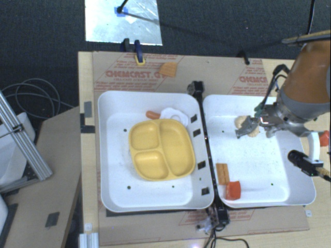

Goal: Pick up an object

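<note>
- Reaching in from the right, the grey arm [305, 76] with its orange band hangs over the right bin [279, 190], its claw [248, 128] low at the bin's upper left part.
- The claw sits right at a small pale beige object [241, 121]; the two overlap in the camera view, and whether the object is between the fingers cannot be told, nor whether the claw is wide or narrow.
- Nearer the front of the same bin lie an orange-tan stick-like block [223, 173] and, just beside it toward the corner, a red-orange chunk [233, 190]; both are well apart from the claw.
- The left bin [114, 190] holds a yellow divided tray [161, 150] with three compartments, lying flat near the middle.
- Behind the tray, touching or partly tucked under its far edge, are a small white piece [173, 115] and a little orange sausage-shaped piece [152, 115].
- Both bins rest side by side on a cardboard sheet [217, 68] spread over the counter [85, 76].
- A tan block [168, 69] lies on the cardboard behind the left bin, and a blue-and-yellow clamp [137, 50] grips the sheet's far edge.
</note>
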